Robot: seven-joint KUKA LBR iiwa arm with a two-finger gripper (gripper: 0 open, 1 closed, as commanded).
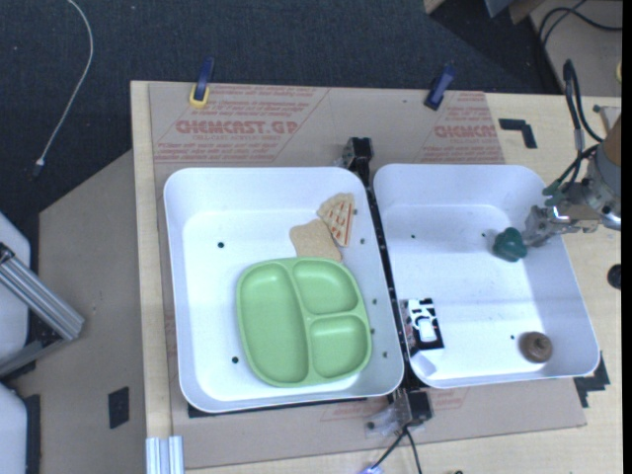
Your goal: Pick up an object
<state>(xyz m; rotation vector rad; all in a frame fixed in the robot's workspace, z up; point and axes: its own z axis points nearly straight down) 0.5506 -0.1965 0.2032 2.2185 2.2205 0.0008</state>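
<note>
My pincer [541, 227] hangs at the right rim of the right bin [464, 181], its tip just beside a small teal object [510, 245] that lies on the bin floor; whether its tips are spread or pressed together I cannot tell. That teal piece looks like my nearest target. To take it well I judge I should centre over it, come straight down clear of the bin wall, and close only once it sits between my tips. A small brown round object [535, 346] lies near the front corner, well apart. In the left bin [188, 265] sit a green divided plate [301, 321] and two toy waffle pieces [326, 227]. The cardboard sheet [148, 215] on the table reads "CHEMCAST GP".
</note>
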